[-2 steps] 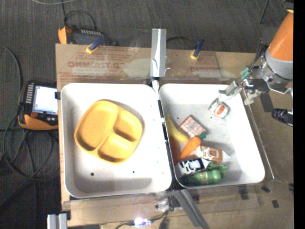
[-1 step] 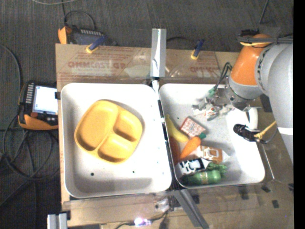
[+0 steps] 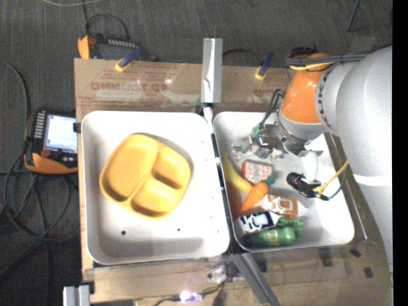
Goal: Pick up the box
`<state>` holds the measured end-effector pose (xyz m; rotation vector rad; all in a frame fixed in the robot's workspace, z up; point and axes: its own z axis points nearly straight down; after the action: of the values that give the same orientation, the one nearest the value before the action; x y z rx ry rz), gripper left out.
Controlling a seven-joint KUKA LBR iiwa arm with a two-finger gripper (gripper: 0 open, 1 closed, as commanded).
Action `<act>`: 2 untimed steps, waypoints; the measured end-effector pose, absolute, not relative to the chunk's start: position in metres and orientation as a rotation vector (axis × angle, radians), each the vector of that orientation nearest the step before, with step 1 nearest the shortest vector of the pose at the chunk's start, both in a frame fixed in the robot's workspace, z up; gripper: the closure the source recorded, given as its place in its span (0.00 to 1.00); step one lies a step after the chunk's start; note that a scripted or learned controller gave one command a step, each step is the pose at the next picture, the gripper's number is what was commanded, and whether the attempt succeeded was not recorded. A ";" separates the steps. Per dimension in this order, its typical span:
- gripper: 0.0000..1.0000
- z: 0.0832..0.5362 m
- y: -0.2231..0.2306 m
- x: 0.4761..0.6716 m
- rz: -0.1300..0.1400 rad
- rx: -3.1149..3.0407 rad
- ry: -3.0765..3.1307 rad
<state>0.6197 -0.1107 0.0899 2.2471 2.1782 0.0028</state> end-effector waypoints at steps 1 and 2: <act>1.00 0.100 -0.111 0.620 0.006 2.248 2.177; 0.00 0.099 -0.111 0.620 0.007 2.248 2.177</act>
<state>0.6201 -0.1108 0.0995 2.2484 2.1770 0.0065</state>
